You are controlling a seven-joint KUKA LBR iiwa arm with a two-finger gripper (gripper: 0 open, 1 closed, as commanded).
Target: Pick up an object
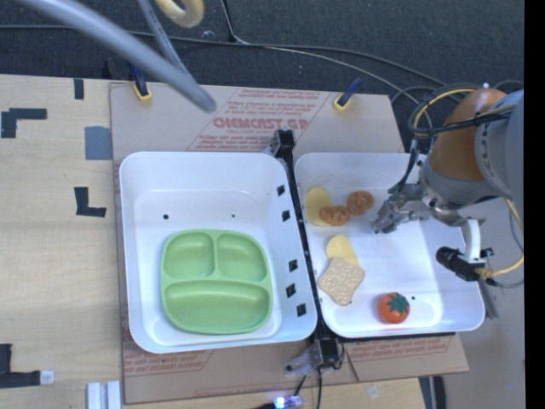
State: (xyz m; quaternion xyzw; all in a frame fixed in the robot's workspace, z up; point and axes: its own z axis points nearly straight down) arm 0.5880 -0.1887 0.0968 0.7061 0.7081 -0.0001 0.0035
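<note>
The right bin [426, 318] holds several toy foods. A brown pretzel-like piece [359, 201] and a second brown piece [334, 216] lie at its back, beside a pale yellow slice [317, 201]. Another yellow slice [341, 248] touches a tan cracker [341, 280] nearer the front. A red tomato [393, 308] rests at the front. My gripper [387, 221] reaches down into the bin from the right, just right of the pretzel piece, close to the bin floor. Nothing shows between its tips.
The left bin [136, 177] carries a green divided plate [216, 280]. A black divider [294, 237] runs between the two bins. The orange-banded wrist [464, 147] and cables hang over the right bin's far right side.
</note>
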